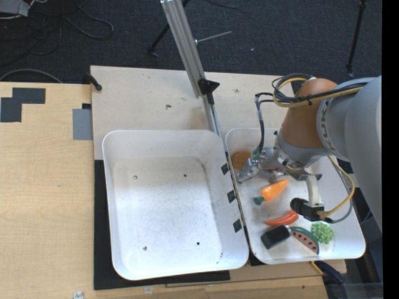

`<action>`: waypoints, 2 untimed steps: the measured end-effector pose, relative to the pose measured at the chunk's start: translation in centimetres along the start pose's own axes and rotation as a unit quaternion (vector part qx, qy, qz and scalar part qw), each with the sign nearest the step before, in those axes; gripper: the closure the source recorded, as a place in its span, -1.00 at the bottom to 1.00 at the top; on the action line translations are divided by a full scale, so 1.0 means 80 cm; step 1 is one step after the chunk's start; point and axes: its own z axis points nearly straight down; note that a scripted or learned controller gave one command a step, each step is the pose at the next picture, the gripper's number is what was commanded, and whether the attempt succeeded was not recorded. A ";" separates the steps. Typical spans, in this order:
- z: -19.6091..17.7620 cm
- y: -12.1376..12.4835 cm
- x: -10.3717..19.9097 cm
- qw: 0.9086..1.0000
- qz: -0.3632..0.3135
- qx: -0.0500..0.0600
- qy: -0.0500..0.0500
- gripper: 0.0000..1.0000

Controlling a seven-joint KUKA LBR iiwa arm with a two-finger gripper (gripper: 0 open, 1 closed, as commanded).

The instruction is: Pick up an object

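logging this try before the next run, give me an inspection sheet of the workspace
surface: pale bench bearing two white bins, left bin and right bin
job's things: in the right bin, orange carrot, red pepper, black block, watermelon slice, green broccoli, brown round piece
clutter: nothing seen
grippers: tool low over the right bin's upper left, beside the brown piece; nothing seen held
cables: black and yellow cables looping off the arm; more on the floor
surroundings: dark carpet, slanted metal rail, wooden table at left
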 end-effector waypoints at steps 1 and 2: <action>-0.015 -0.001 -0.003 1.000 0.004 0.000 0.000 1.00; -0.089 0.001 -0.015 1.000 0.004 -0.001 0.000 1.00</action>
